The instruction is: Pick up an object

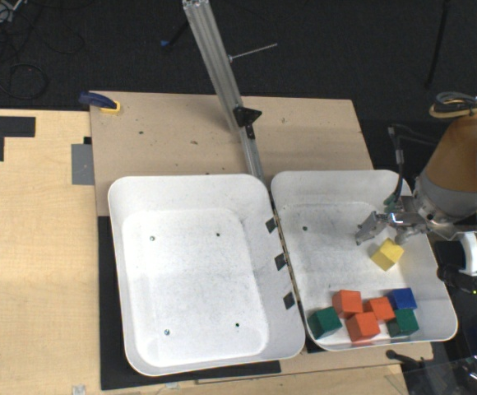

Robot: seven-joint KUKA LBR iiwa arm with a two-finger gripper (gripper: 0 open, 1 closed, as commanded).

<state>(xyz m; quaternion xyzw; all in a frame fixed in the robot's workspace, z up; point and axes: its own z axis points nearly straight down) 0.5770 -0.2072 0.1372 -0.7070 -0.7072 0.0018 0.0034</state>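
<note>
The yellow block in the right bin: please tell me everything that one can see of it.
The yellow block is a small cube of plain, matte yellow, perhaps foam or painted wood. It lies tilted, one corner toward the camera, on the floor of the right bin, apart from the cluster of orange, green and blue blocks near the front wall. The gripper is just above and left of it; whether they touch cannot be told.
</note>
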